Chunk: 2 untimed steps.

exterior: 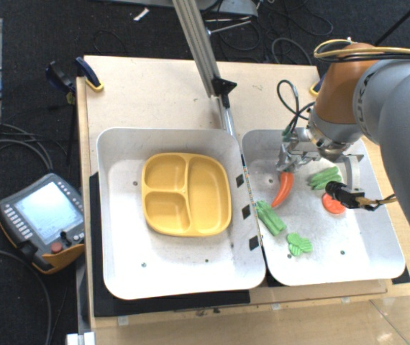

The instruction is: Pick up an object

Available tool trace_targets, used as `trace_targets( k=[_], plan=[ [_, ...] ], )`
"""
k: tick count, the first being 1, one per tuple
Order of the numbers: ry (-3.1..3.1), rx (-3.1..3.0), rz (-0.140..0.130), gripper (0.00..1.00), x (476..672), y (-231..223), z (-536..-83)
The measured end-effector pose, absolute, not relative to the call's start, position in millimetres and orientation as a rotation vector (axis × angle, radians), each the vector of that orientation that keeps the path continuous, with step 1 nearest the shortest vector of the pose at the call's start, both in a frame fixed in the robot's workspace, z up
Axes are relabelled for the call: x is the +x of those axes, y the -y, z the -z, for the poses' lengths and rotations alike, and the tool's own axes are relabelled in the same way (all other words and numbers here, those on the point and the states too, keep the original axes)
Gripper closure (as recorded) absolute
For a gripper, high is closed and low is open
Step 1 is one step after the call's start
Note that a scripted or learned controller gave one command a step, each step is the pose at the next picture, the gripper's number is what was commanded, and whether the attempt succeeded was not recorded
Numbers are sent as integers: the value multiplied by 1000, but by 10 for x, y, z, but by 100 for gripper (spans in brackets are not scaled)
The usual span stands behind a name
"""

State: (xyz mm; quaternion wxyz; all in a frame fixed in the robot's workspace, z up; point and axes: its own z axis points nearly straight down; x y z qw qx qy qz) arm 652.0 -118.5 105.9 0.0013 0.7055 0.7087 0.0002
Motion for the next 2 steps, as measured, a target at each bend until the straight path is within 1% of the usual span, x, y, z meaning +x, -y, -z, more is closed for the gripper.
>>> trace_targets(
  k=[1, 2],
  plan=[
    [-2223, 2215, -5, 100, 6493, 1126, -1511],
    [-2221, 2213, -7, 100, 6610, 1145, -2046]
  ],
)
